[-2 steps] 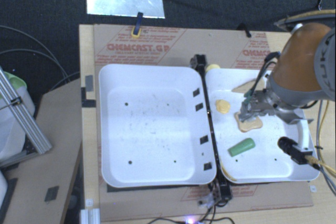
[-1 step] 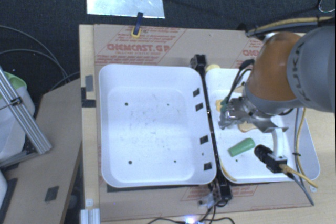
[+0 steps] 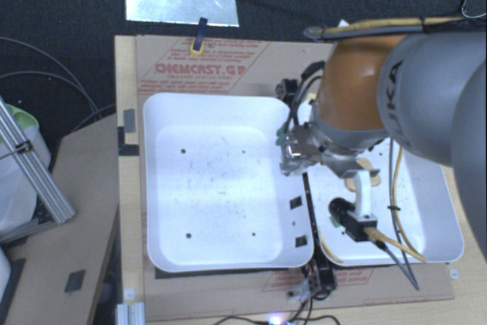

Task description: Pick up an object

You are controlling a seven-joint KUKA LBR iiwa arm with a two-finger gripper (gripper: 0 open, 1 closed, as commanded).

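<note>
Readable text, for your log: the brown board (image 3: pixel 228 61) under the bins carries red printed lettering just above the left bin (image 3: pixel 217 183); you can read it as "CHEMCAST GP", with smaller red lines beside it too fine to make out. On the grey arm (image 3: pixel 426 95), you see dark letters at the casing edge, partly cut off, apparently "KU".

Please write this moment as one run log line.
arm: over right bin | gripper: hidden under wrist | left bin: untouched | grasp: not confirmed
</note>
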